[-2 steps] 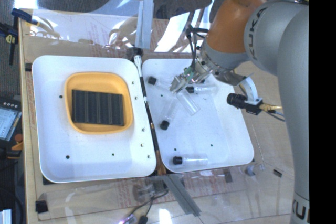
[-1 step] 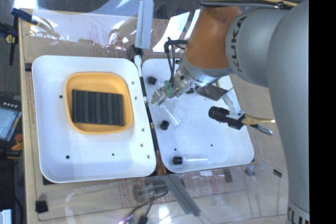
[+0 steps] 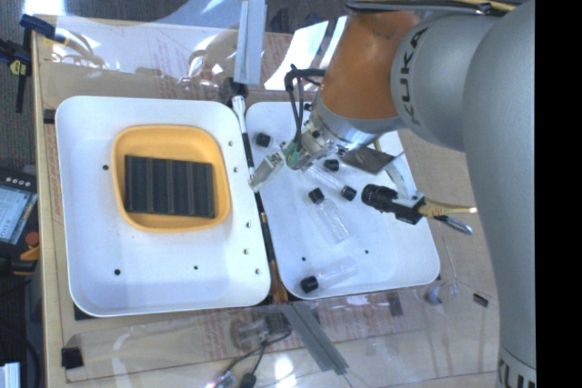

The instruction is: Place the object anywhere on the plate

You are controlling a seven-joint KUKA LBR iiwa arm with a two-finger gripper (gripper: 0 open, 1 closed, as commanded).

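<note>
The plate [image 3: 169,139] lies in the left bin [image 3: 91,273]; the right bin [image 3: 386,254] holds perhaps 2 vials [image 3: 329,219] among small caps [image 3: 316,194].

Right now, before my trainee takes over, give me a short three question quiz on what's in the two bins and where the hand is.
1. True or false: the yellow plate lies in the left bin of the view.
2. Where is the hand? A, over the plate's middle. B, beside the divide between the bins, at the right bin edge. C, outside both bins.
3. Fill in: the clear vials in the right bin have ___ caps.

Key: 1 true. 2 B. 3 black.
</note>
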